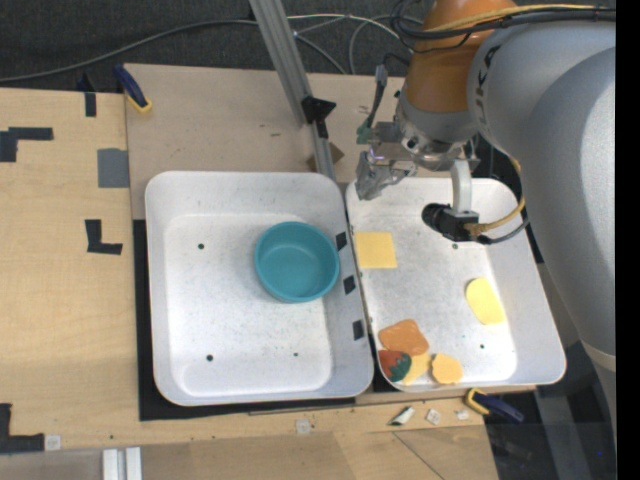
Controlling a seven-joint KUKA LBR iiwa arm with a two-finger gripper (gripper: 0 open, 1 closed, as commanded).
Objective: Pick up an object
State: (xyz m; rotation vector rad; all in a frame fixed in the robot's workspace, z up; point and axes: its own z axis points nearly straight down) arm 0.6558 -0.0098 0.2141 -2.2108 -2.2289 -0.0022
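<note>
Overhead, my arm point(520, 78) hangs my gripper point(372, 181) above the right bin's point(520, 268) far-left corner; finger state unclear.

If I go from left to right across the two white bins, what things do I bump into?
Blue bowl → yellow square → orange piece → round yellow piece → yellow oval.

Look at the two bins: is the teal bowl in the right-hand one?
No, the teal bowl sits in the left bin.
</note>
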